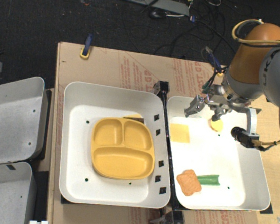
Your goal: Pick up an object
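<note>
Jaws (207, 108) spread, empty; bench (116, 69) lettering unreadable.

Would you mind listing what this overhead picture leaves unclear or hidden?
- Small yellow object: the end effector hangs over its top, so its shape and whether they touch stay unclear.
- Pale yellow item: mostly hidden behind the yellow divided plate.
- Grey trays: cut off by the left edge.

Two bins (116, 95), one tray (123, 149), four foods (180, 133)
</note>
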`<action>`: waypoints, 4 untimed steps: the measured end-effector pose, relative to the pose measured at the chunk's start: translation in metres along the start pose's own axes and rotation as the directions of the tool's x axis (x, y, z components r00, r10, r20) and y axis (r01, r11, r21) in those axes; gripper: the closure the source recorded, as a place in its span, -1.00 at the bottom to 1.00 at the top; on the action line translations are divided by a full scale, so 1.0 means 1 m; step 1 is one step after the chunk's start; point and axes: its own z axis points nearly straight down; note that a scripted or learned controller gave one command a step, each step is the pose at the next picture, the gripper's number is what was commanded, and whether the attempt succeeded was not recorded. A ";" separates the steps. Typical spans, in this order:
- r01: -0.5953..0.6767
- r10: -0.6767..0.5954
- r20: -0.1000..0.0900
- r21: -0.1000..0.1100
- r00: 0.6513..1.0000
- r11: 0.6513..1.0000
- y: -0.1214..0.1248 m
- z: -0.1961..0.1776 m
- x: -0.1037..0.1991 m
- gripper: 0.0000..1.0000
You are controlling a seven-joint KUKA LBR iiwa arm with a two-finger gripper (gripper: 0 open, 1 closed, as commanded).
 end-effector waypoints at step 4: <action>-0.001 0.001 0.002 -0.016 1.000 1.000 0.000 0.081 0.000 1.00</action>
